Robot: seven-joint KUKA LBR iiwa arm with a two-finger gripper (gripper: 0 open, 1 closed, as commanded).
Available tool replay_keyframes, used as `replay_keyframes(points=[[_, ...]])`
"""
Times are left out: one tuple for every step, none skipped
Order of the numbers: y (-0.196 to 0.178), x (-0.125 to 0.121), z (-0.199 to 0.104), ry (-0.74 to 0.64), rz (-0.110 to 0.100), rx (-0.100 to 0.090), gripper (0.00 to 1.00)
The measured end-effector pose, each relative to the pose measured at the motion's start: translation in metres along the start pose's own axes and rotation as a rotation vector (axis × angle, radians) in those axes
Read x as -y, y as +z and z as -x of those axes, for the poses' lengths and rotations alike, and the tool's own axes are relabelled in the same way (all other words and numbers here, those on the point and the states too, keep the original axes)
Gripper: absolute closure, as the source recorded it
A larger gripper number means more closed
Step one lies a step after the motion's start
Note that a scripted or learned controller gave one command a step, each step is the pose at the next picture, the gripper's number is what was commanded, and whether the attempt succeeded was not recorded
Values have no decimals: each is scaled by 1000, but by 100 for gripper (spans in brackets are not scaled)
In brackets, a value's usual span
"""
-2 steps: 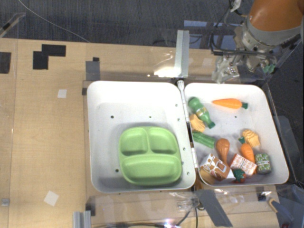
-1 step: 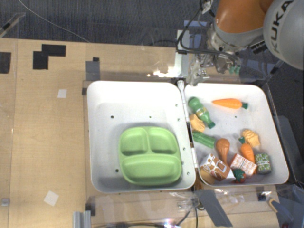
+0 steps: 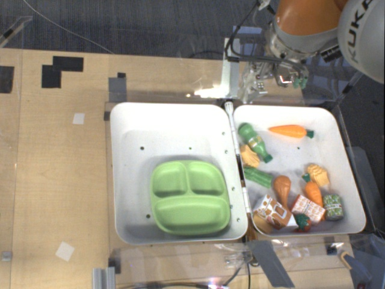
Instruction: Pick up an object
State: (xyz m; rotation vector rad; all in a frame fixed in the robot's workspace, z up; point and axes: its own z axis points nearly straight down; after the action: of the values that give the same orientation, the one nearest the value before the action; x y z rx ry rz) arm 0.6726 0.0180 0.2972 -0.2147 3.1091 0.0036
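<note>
The gripper hangs above the far edge of the right bin, clear of everything in it, and whether it is spread or pressed together I cannot tell. Nothing is picked up yet: the carrot, green bottle and other toy foods lie in that bin, and the green plate sits in the left bin. Choosing, descending and grasping remain.

Grey KUKA arm, orange wrist band, black cables, metallic end effector

Two white bins, one green tray, two carrots.
</note>
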Motion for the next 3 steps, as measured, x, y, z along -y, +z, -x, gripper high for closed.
replay_keyframes(points=[[-14, -1, 3, -2, 0, 12, 100], [-28, -2, 5, -4, -1, 25, 100], [19, -27, -40, 94, 0, -18, 100]])
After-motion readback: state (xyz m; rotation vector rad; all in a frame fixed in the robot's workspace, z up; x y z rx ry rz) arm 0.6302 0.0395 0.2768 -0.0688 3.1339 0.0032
